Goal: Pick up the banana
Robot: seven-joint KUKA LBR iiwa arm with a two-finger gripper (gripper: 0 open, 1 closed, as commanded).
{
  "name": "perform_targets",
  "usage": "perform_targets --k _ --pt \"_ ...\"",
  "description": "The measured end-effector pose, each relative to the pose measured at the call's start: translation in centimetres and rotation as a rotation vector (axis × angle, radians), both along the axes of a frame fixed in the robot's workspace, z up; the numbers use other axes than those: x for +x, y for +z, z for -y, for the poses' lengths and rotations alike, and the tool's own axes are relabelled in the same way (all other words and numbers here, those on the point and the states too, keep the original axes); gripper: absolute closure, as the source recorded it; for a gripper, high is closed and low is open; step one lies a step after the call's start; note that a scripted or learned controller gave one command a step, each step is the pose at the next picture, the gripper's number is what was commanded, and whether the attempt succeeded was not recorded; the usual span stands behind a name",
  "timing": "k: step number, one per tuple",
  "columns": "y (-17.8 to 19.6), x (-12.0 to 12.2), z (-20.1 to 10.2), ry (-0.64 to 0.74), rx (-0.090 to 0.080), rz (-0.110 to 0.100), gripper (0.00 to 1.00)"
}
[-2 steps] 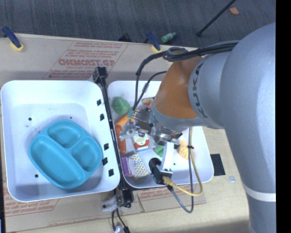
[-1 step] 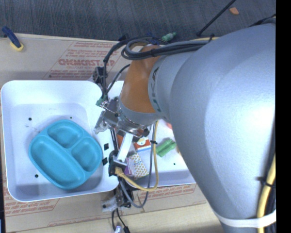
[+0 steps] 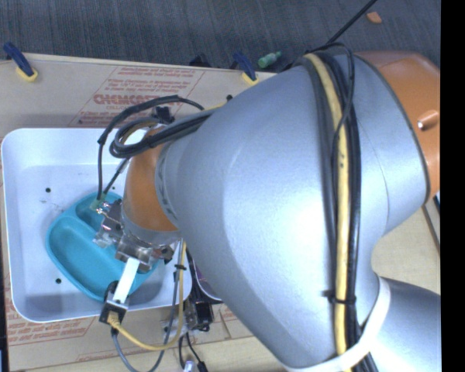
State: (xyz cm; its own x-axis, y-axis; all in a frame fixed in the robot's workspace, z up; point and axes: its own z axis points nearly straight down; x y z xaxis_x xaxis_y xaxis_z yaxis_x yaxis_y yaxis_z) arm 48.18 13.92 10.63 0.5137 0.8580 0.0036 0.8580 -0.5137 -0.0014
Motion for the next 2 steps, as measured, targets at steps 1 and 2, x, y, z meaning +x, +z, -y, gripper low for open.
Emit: perform_targets --k 1,2 --pt "-1.2 -0.4 -7.5 -0.127 -0.009 0.002 0.0" --pt "-0.2 -0.3 -7.0 -0.127 -0.016 0.0 1.0"
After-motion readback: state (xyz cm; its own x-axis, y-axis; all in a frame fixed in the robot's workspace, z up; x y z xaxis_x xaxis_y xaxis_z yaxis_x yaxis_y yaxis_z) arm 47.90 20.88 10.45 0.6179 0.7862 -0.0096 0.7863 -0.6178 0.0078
